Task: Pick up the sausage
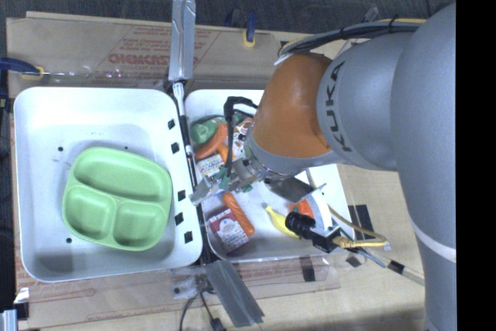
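The sausage (pixel 239 215), a short orange-red cylinder, lies near the front of the right bin (pixel 256 250). My gripper (pixel 219 184) hangs low just above and behind it, near the bin's left wall. The grey arm and its orange band hide most of the bin's middle and back. Nothing shows held in the gripper.
A green divided plate (pixel 116 198) lies in the left bin (pixel 31 167). In the right bin, a green and orange toy vegetable (pixel 211 134) and a small labelled packet (pixel 209 164) lie at the back left. A dark red packet (pixel 225 232), a yellow banana (pixel 276 218) and a red-white item (pixel 308 207) lie at the front.
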Available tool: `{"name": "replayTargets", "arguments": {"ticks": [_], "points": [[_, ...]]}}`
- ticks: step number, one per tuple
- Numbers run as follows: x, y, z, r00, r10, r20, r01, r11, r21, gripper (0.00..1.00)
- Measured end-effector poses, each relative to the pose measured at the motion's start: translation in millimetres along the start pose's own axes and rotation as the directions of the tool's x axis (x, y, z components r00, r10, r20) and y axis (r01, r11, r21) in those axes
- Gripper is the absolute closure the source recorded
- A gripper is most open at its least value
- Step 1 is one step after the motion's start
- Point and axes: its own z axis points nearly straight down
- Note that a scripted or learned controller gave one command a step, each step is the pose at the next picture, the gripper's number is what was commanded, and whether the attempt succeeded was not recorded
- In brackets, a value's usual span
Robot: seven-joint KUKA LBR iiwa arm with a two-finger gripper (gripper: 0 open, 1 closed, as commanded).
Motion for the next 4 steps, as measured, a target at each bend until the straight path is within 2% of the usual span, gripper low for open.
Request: {"name": "replayTargets", "arguments": {"ticks": [1,2,3,4], "points": [[-45,61,0,0.994,-0.107,0.001,0.107,0.994,-0.002,0.0],[-62,42,-73,0.999,-0.042,0.002,0.042,0.999,-0.003,0.0],[16,7,1,0.999,-0.042,0.0,0.042,0.999,0.001,0.0],[-16,32,-1,0.992,-0.129,0.002,0.129,0.992,-0.003,0.0]]}}
